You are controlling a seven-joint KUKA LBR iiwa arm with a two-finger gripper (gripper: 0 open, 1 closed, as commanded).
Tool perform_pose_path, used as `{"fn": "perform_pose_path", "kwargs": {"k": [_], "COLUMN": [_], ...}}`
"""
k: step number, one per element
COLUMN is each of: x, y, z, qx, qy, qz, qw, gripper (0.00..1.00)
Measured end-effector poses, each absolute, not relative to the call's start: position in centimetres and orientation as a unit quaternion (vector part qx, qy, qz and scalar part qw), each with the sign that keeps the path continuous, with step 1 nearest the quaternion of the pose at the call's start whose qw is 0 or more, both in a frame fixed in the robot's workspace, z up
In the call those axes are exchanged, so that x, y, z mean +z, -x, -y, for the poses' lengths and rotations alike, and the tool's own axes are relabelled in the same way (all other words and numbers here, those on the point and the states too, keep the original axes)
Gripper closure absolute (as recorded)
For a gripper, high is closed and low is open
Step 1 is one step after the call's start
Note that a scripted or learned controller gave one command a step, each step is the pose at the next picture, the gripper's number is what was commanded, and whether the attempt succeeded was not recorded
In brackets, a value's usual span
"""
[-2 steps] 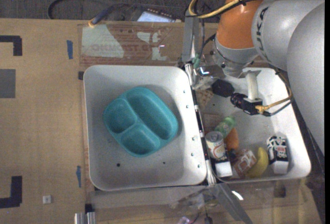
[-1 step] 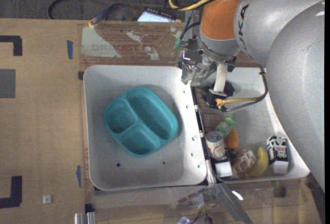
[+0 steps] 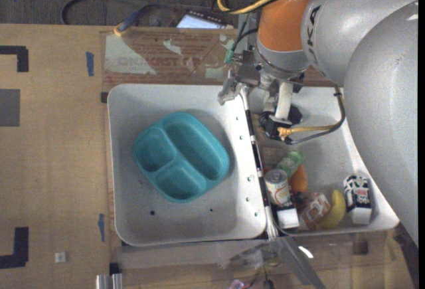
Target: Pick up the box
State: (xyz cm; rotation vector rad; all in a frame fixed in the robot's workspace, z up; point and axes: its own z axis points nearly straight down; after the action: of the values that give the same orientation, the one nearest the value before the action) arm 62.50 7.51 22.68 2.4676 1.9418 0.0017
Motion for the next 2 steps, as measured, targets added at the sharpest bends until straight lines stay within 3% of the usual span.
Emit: {"fn": "perform_pose_path", "kwargs": {"k": [1, 2], "x": [22.7, 27.5], "y": [-62.5, -60.0], "z": [-7.5, -10.0], "qx": [0.0006, 0.0010], "qy": [-0.786, -0.724], "qz": [-0.618, -0.690], "qw": [0.001, 0.001], "gripper": [0.00, 0.00]}}
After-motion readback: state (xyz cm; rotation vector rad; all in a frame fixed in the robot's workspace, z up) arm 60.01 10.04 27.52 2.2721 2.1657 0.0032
